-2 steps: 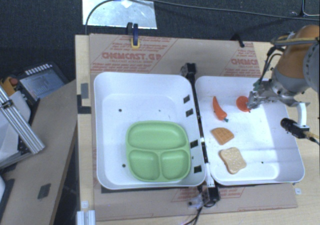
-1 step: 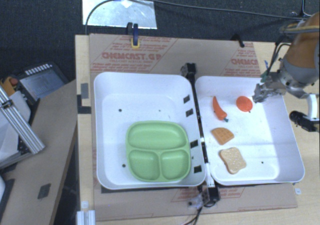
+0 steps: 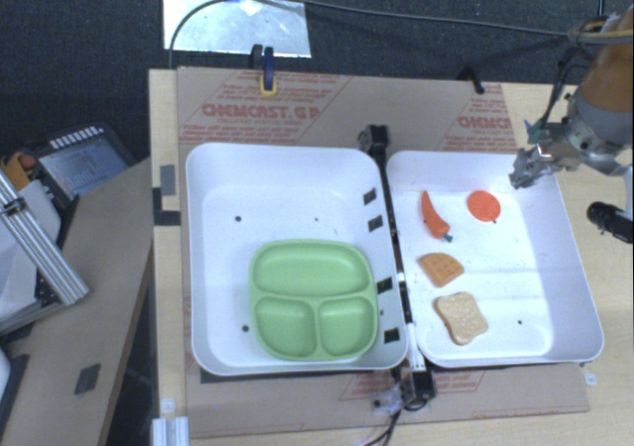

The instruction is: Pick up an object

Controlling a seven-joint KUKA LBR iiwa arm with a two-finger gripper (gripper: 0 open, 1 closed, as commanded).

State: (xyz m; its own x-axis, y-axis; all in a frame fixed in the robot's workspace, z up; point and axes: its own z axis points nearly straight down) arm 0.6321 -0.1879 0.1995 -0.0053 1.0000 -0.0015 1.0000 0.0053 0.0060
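Observation:
The right bin [image 3: 565, 266] holds an orange carrot [image 3: 433, 215], a round red-orange slice [image 3: 483, 204], a small waffle-like piece [image 3: 440, 268] and a slice of bread [image 3: 462, 317]. My gripper [image 3: 525, 172] hangs over the bin's far right corner, to the right of the round slice and apart from it. Nothing shows between its fingers.
The left bin [image 3: 213, 236] holds a green divided plate [image 3: 312, 297] toward its near side. Black clips run along the seam between the bins [image 3: 386, 236]. Cardboard lies under both bins, and a metal rail stands at far left.

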